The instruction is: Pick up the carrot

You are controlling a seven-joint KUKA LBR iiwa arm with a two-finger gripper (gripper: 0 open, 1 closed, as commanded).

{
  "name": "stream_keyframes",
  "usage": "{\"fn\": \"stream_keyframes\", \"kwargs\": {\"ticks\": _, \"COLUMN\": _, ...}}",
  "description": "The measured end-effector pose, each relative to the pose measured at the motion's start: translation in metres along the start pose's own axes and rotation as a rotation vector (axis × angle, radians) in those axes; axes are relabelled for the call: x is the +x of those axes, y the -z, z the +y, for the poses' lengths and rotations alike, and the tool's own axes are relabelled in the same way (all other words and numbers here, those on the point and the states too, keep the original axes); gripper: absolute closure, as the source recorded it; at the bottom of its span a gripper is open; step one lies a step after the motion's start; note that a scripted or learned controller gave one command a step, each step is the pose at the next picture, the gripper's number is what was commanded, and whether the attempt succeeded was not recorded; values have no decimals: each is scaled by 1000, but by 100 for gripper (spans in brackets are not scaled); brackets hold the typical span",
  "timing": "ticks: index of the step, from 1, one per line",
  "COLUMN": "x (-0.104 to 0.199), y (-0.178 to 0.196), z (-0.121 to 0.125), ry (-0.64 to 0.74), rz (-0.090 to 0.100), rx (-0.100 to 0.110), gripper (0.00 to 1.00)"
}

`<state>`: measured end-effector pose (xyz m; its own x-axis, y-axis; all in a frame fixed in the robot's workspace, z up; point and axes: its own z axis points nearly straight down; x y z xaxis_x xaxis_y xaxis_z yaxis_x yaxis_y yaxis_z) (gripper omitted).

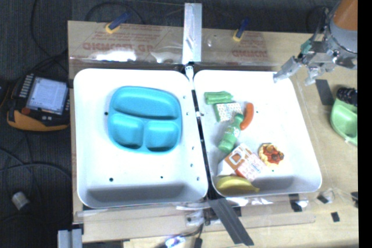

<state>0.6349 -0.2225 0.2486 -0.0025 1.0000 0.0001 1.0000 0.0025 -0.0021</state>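
The carrot (248, 115), small and orange-red, lies in the upper middle of the right bin (302, 142), tilted a little from upright in the view. My gripper (296, 74) hangs over the bin's far right corner, up and to the right of the carrot and well apart from it. Its fingers (282, 74) are spread open with nothing between them. The grey arm with its orange band (351, 9) enters from the upper right.
Around the carrot lie a green piece (218, 97), a small white-green box (228, 110), a green bottle (229, 135), an orange-white carton (244, 162), a pizza-like toy (271, 153) and a banana (235, 184). A blue divided tray (145, 119) sits in the left bin (93, 171).
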Motion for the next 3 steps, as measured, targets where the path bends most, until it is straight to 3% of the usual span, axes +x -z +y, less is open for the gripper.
{"fn": "stream_keyframes", "kwargs": {"ticks": 1, "x": 27, "y": -25, "z": -86, "ry": 46, "rz": -1, "rx": 1, "gripper": 0}}
{"fn": "stream_keyframes", "kwargs": {"ticks": 2, "x": 82, "y": -48, "z": -122, "ry": 2, "rz": 0, "rx": 2, "gripper": 0}}
{"fn": "stream_keyframes", "kwargs": {"ticks": 3, "x": 92, "y": -75, "z": -52, "ry": 200, "rz": -1, "rx": 1, "gripper": 0}}
